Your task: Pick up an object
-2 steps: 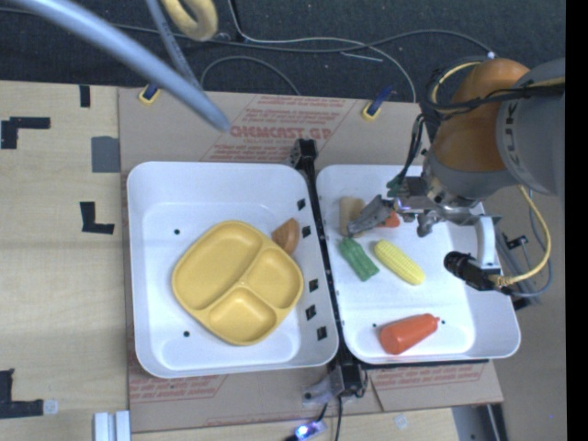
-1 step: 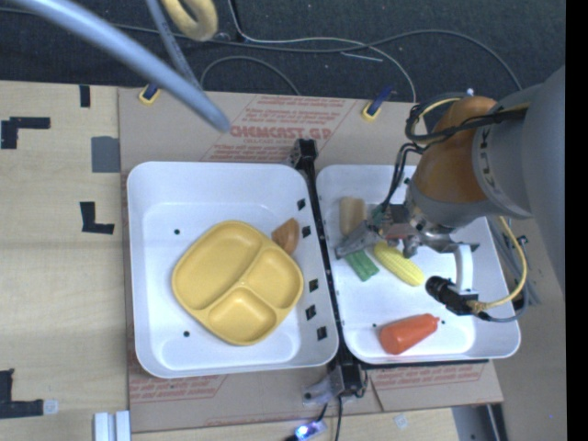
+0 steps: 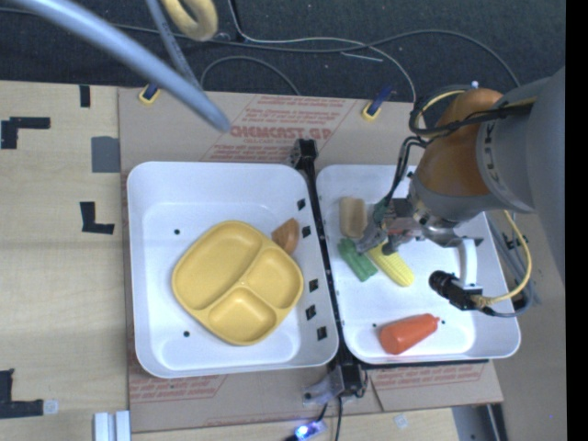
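Gripper (image 3: pixel 384 237) seen low in right bin (image 3: pixel 487 343), amid cluster of corn (image 3: pixel 395 268), green piece (image 3: pixel 358 263) and tan piece (image 3: pixel 351 214). Finger state cannot be told; nothing seen held.

Corn at 5 o'clock of gripper, touching green piece at 7 o'clock; tan piece at 10 o'clock. Carrot (image 3: pixel 409 332) well apart at 6 o'clock.

Risks judged: two items could be pinched together, or corn squeezed out sideways, since pieces are crowded. Cable (image 3: pixel 478 297) near wrist could be snagged.

Left bin (image 3: pixel 147 246): yellow plate (image 3: pixel 239 281), brown piece (image 3: pixel 287 235), untouched.

You see smooth white plastic bins (image 3: pixel 147 246), a glossy yellow plastic plate (image 3: pixel 237 283), matt brown cardboard (image 3: pixel 276 127) beneath.
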Controlling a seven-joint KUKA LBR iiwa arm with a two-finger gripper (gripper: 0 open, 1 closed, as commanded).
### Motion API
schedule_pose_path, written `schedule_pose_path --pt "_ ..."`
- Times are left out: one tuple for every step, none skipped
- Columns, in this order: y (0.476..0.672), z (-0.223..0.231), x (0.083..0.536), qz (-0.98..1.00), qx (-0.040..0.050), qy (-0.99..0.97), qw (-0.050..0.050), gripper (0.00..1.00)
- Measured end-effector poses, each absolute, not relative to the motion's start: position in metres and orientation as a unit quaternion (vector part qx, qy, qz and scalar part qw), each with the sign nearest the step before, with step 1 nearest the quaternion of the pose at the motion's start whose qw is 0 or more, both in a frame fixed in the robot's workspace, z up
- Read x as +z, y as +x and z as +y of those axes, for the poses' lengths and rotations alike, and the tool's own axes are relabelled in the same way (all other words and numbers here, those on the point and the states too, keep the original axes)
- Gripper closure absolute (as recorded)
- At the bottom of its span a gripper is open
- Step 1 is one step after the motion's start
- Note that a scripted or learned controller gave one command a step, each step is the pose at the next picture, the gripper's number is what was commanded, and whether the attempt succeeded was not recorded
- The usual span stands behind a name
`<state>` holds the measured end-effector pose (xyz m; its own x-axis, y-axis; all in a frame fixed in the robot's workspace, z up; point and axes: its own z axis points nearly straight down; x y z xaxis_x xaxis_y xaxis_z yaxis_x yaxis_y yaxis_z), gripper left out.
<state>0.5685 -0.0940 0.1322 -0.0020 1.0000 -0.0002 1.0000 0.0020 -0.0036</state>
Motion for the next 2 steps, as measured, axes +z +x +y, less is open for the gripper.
schedule_pose_path --pt "0.561 -0.089 0.189 -0.708 -0.0011 -0.707 -0.001 1.0" --pt "0.562 -0.089 0.21 -0.708 -0.0003 -0.707 0.0 1.0"
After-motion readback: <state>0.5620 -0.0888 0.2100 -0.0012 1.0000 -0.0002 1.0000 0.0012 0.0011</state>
